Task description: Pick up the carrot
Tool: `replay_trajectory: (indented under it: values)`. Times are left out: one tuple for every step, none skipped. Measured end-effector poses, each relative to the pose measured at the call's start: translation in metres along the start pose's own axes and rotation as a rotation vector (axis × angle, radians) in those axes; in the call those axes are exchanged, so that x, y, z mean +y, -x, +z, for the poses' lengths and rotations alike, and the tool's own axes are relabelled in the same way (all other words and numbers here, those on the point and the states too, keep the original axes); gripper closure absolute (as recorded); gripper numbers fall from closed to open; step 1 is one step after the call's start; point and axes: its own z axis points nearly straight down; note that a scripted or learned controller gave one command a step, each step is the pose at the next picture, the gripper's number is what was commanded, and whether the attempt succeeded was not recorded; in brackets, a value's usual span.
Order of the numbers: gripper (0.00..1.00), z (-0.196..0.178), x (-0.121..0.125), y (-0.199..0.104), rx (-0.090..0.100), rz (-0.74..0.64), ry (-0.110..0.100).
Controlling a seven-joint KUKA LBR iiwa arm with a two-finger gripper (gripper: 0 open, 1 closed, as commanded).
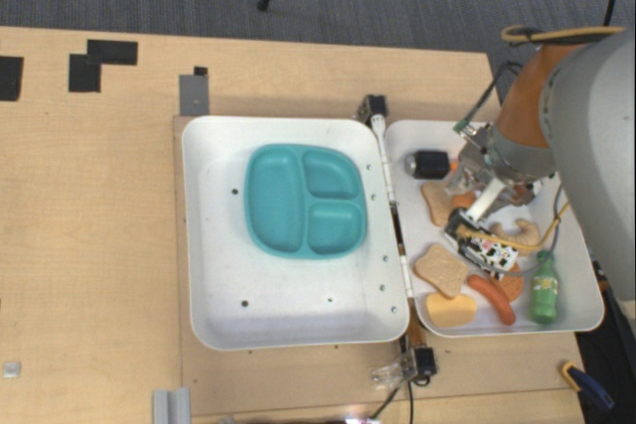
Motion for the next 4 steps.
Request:
replay_trajectory:
  values:
    - [1.00, 0.010, -0.009, -0.007, -0.013, 0.054, 0.004]
    - [0.00, 0.011, -0.010, -0.008, -0.013, 0.054, 0.002]
    - [1.00, 0.001, -0.009, -0.012, -0.006, 0.045, 0.003]
    - [0.00, 0.001, -0.010, -0.012, -0.007, 0.044, 0.001]
